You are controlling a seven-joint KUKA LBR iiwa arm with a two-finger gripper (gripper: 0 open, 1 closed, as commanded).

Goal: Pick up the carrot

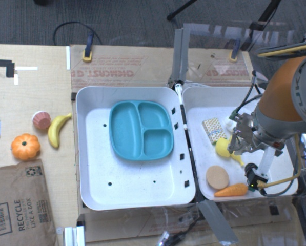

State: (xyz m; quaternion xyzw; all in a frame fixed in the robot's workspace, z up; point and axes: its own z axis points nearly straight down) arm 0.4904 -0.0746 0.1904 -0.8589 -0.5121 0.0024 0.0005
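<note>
The orange carrot (230, 190) lies along the front wall of the right bin (291, 191), pointing left to right. My gripper (237, 143) hangs over the middle of that bin, above and slightly right of the carrot and apart from it. It sits right beside a yellow fruit (223, 147). The grey wrist and the orange-banded arm hide the bin's right part.
A round tan biscuit (217, 178) lies just left of the carrot, and a speckled cracker packet (212, 128) is farther back. The left bin (91, 188) holds a teal divided plate (141, 130). On the bench to the left are a banana (57, 130), a small pumpkin (25, 147) and a cardboard box (17, 209).
</note>
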